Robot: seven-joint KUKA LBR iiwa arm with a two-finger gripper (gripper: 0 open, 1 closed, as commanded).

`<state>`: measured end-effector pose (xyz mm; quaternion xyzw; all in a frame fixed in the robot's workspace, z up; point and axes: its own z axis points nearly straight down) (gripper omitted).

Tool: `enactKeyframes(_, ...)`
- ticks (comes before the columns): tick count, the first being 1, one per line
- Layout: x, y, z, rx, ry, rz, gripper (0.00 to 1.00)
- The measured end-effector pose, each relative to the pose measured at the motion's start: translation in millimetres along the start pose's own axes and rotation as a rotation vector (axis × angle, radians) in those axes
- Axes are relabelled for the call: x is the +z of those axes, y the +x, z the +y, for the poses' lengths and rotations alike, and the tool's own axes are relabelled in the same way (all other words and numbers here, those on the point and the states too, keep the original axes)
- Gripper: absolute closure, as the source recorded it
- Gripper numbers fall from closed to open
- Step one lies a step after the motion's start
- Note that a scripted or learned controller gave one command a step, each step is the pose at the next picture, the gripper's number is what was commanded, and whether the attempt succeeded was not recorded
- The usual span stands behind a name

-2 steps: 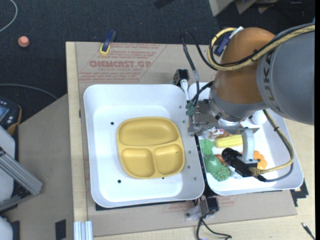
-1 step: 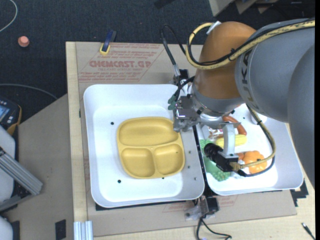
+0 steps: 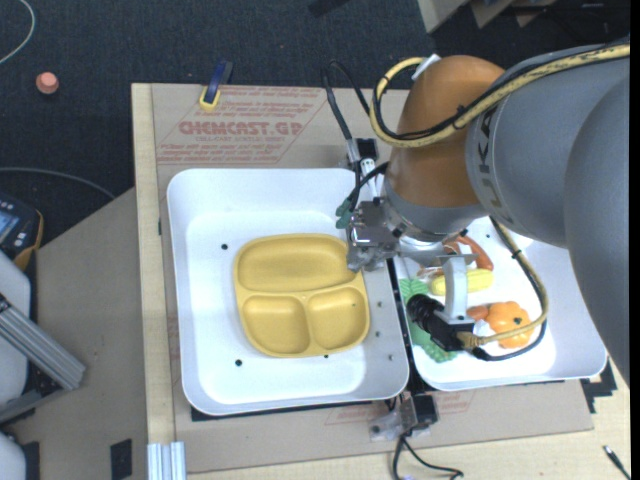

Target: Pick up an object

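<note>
Low over the seam between the two bins hangs my tool (image 3: 365, 240), right at the upper right corner of the yellow tray (image 3: 300, 294); whether it is wide or narrow I cannot tell, because my wrist covers it from above.

From the camera view, the yellow tray lies flat in the left bin (image 3: 190, 268), filling its middle, with three compartments showing. If the tray is my object, I judge its thin raised rim the only real purchase, so I would straddle that edge squarely and lift slowly, since a wide shallow piece held at one corner will want to swing or slip.

Counting: two white bins on the counter (image 3: 250, 128), one yellow tray in the left. In the right bin (image 3: 560, 268) I make out an orange toy (image 3: 503, 318), a green piece (image 3: 428, 340), something yellow (image 3: 478, 280) and an orange-red piece (image 3: 478, 251), all partly behind my arm, so that count is rough.
</note>
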<state>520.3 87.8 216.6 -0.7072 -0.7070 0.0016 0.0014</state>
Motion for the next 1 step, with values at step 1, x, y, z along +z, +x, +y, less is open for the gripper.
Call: enactKeyframes(1,-18.9,-9.4,1.3,0.0,-0.008,0.0,1.0)
